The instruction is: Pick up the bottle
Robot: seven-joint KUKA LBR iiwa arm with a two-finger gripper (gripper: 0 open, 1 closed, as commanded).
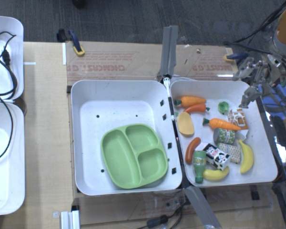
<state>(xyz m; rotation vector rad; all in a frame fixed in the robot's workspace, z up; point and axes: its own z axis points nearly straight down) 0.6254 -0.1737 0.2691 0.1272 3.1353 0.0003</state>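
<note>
Mirrored red lettering runs across the brown cardboard sheet (133, 61) behind the 2 bins; it is reversed and too broken to read with confidence. Well to the left of the gripper (248, 99), the left bin (81, 128), a shallow white box of smooth plastic, holds a matte green plate (133, 155) with rounded corners and 3 compartments.

The right bin (269, 147) lies below and to the left of the gripper, crowded with glossy toy food. Farthest from the gripper, along the bin's left side, sit a pale yellow half-round slice (185, 124) and a red sausage (192, 149). Up beside them lie 2 orange carrots (192, 100), one above the other. The bottle (199, 165), green with a darker label whose print is too small to read, lies low in the bin, well below and left of the gripper, touching a yellow banana (216, 174). Just right of it is a small carton (216, 156) patterned in black and white like a cow. A third carrot (223, 124) lies closer, below the gripper, over a green-labelled can (225, 136). A small green piece (223, 107) sits just left of the gripper. A second banana (247, 157) curves along the right side.

The gripper hangs over the bin's upper right corner, gripping nothing; whether its fingers are spread or closed cannot be told.
</note>
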